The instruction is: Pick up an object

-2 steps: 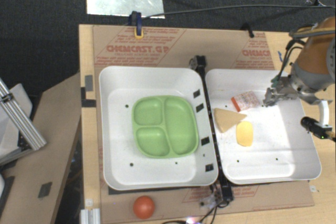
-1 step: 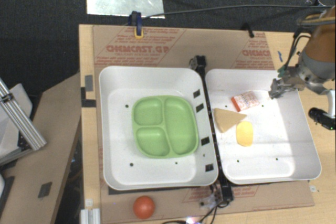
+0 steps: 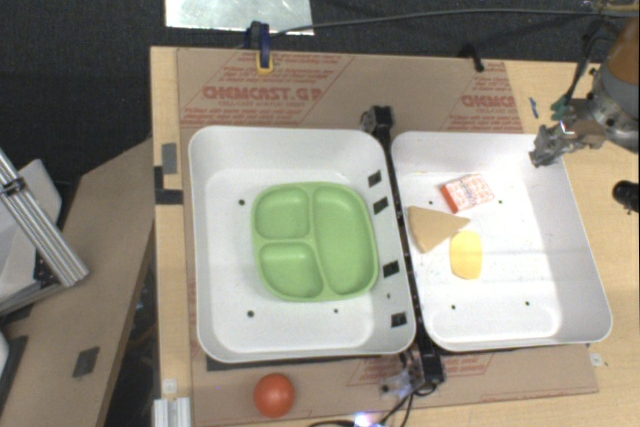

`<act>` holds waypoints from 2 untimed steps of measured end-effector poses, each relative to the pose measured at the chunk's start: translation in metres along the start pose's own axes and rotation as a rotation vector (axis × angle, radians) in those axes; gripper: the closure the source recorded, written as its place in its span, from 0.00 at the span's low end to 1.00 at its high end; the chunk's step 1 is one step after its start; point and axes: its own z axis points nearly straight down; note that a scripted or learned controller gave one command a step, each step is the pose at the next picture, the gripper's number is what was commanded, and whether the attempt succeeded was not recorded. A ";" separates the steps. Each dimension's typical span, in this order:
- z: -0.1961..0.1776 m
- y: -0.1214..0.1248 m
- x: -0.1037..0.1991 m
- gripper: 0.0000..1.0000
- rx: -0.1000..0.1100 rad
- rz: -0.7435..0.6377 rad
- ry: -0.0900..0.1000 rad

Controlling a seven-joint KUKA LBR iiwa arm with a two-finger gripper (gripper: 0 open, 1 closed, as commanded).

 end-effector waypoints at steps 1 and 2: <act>-0.050 0.002 0.000 1.00 0.000 0.000 0.000; -0.044 -0.004 0.048 1.00 0.006 -0.002 0.003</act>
